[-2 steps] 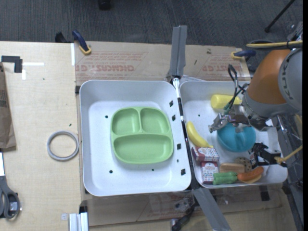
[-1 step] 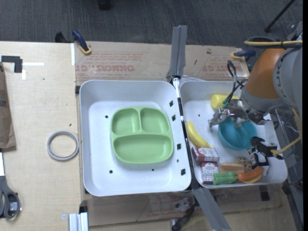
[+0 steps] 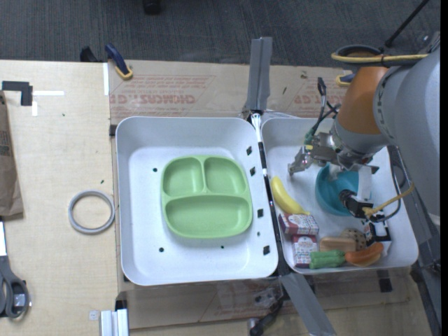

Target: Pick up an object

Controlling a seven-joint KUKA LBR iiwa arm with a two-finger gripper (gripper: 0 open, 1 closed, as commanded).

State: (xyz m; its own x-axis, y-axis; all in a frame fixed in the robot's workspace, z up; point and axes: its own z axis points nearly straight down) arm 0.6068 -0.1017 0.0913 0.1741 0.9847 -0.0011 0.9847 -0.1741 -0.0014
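Hovering my pincer over the right bin, fingers spread open, nothing between them. Nearest pick is the banana, just below & slightly left of pincer, long axis running diagonally down-right; approx a short drop away.

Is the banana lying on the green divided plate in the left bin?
No. The banana lies in the right bin, by its left wall, while the green plate sits in the left bin.
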